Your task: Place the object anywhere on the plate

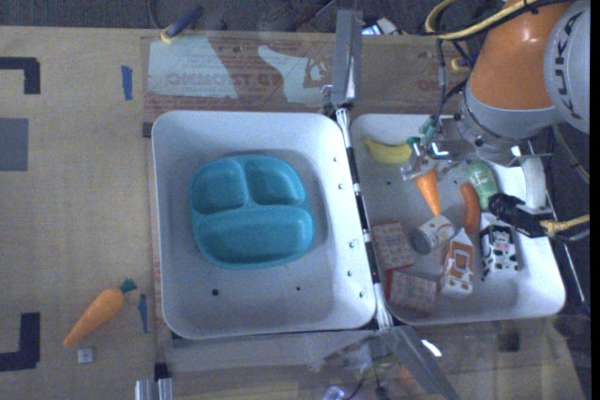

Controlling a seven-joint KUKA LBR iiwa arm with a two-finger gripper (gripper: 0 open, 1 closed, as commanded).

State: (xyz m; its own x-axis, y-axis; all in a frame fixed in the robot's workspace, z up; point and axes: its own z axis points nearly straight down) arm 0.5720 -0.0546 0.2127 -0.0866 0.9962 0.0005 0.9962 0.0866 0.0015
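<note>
the pincer (424,155) hung low over the right bin (544,295), its state impossible to tell, apparently positioned to pick from the clutter. a toy carrot (428,192) lay just below it, a banana (387,151) just to its left, small cartons (458,265) further below. the blue divided plate (251,211) waited well to its left in the other bin (178,145).

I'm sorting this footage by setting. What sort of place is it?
Probably a robotics lab bench, not a kitchen: a robot arm over two white bins, toy food such as a carrot, and loose cables by a taped bench.
</note>
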